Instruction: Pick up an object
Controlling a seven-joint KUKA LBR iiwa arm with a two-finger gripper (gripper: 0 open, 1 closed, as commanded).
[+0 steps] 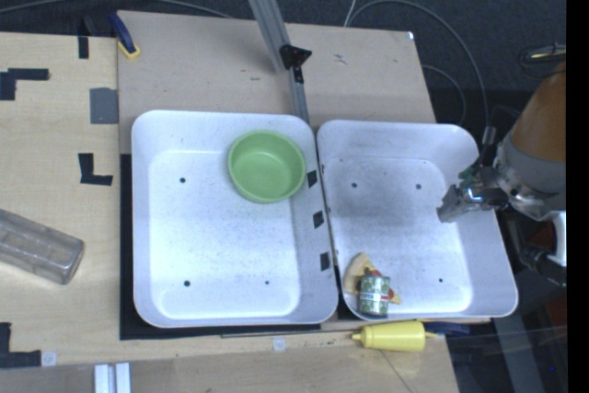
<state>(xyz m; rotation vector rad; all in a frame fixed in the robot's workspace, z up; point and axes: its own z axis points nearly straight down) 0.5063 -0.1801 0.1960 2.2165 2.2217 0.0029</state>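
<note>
Gripper [457,202] over right bin's [479,290] right side, finger state unclear. Green bowl [267,166] in left bin [147,225]. Small can [373,293] at right bin's near-left corner.

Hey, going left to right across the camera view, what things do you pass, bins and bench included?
Clear plastic container on the bench → green bowl in the left bin → small can at the front of the right bin → pincer at that bin's right side.
</note>
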